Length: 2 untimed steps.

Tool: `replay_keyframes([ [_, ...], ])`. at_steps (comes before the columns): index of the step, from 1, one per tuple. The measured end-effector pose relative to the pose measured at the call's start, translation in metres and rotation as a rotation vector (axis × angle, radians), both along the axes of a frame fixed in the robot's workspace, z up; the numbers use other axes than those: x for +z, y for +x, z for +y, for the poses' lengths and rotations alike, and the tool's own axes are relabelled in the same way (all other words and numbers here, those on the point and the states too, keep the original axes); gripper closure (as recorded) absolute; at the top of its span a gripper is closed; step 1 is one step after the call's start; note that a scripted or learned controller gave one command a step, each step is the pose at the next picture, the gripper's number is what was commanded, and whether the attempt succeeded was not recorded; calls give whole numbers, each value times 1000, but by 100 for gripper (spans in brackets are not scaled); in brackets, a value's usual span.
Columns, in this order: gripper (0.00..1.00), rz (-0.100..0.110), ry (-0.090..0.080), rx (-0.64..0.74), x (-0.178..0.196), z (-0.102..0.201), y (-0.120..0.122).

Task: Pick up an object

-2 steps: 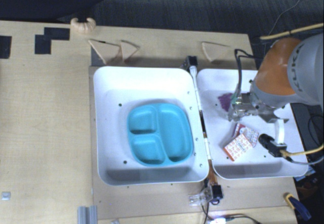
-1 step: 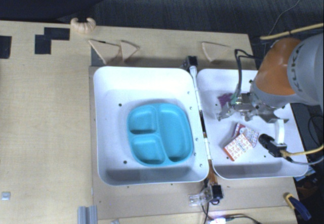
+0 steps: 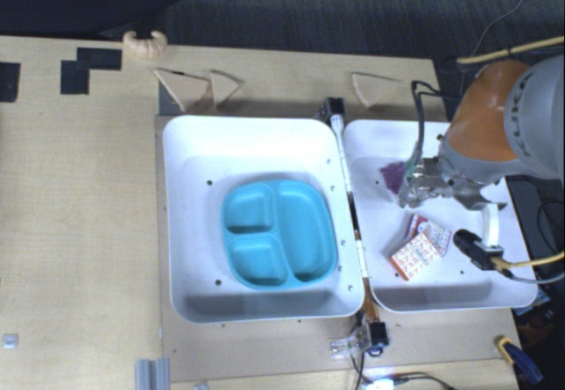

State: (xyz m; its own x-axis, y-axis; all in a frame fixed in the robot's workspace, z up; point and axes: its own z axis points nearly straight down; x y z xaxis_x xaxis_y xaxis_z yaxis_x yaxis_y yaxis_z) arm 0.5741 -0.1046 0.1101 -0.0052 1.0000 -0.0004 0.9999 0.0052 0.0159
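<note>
– On the bench, seen from above, what lies where?

– Two shallow white bins sit side by side. The left bin [image 3: 190, 159] holds a blue divided tray [image 3: 278, 234] at its centre. The right bin [image 3: 441, 293] lies at 3 o'clock from it and holds two small things. One is a red-and-white printed packet [image 3: 422, 249] near the bin's middle. The other is a small purple thing [image 3: 393, 175] toward the bin's 10 o'clock corner.

– Where is the robot?

– The grey arm [image 3: 534, 119], with its orange band [image 3: 481, 119], comes in from 3 o'clock. Its gripper [image 3: 413, 194] hangs low over the right bin. The purple thing is just beside it at 10 o'clock and the packet is close at 6 o'clock. Nothing can be seen held in it. Whether the jaws stand apart or together cannot be told from this angle.

– Which one is the likelier pick, and how would it handle?

– Either one, as both are near. The packet looks light, thin and flexible, and it lies flat and skewed. It would probably crumple or slide unless pinched across its narrow width, ideally where one edge lifts off the floor. The purple thing is too small and blurred to judge. It looks compact and might suit a pinch from either side.
</note>
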Motion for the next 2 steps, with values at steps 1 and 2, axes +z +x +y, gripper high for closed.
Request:
replay_keyframes([
  [1,0,0,0,0,0,0,0],
  [2,0,6,-1,-5,-23,17,-66],
])
